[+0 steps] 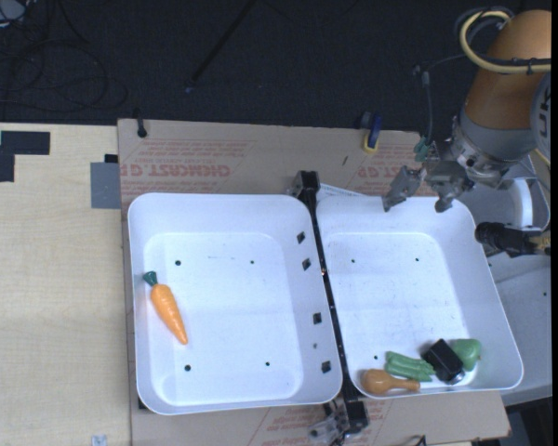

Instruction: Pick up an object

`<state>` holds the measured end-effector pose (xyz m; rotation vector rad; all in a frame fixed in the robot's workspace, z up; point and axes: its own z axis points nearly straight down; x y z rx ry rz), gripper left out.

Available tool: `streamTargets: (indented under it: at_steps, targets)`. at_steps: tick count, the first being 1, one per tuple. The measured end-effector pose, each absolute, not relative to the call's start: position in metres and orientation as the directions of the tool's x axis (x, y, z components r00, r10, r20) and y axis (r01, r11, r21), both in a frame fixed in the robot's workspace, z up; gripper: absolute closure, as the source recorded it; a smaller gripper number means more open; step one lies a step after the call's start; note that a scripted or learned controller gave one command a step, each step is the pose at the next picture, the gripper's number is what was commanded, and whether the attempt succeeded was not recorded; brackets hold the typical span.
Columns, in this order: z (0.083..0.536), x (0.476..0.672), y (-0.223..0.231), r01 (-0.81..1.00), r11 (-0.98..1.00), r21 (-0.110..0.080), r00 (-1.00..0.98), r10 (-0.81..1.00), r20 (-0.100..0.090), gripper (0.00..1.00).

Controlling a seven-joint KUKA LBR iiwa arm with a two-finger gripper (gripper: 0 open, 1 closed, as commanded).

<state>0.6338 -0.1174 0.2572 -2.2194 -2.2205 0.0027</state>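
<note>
An orange carrot [168, 311] with a green top lies at the left side of the left bin [219, 400]. In the near right corner of the right bin [502, 303] sit a green bean pod [409, 366], a tan gourd-shaped toy [388, 382], a black block [444, 360] and a green piece [468, 349], packed close together. My gripper [418, 194] hangs over the far right edge of the right bin, well away from all of them. Its two fingers are spread apart with nothing between them.
The two white bins stand side by side on a cardboard sheet [223, 156], split by a black divider [318, 277]. A blue clip [372, 130] stands on the cardboard's far edge. A pale wooden bench top [46, 295] extends to the left.
</note>
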Motion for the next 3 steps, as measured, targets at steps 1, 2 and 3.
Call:
streamTargets:
  at_steps: [1, 2, 3]
  targets:
    - [0.325, 0.645, -0.050, 1.000, 0.006, 0.004, -0.006, 1.000, 0.000, 0.00]
    - [0.416, 0.645, 0.027, 1.000, 0.007, 0.008, -0.007, 1.000, 0.001, 0.00]
    - [0.420, 0.644, 0.025, 1.000, 0.007, -0.005, -0.007, 1.000, -0.002, 1.00]
